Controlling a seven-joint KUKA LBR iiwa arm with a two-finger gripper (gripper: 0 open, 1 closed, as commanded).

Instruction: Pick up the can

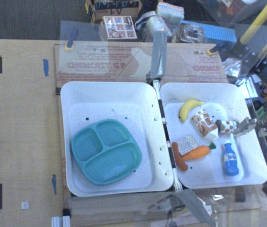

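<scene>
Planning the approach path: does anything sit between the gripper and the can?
Yes. A small brown-and-white item lies between the gripper, at the right bin's right side, and the can, close to both.

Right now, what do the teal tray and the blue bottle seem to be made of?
Teal tray: probably moulded plastic, matte, uniform colour with rounded compartment ridges. Blue bottle: likely plastic, slightly glossy, with a white cap; too small to be sure.
</scene>
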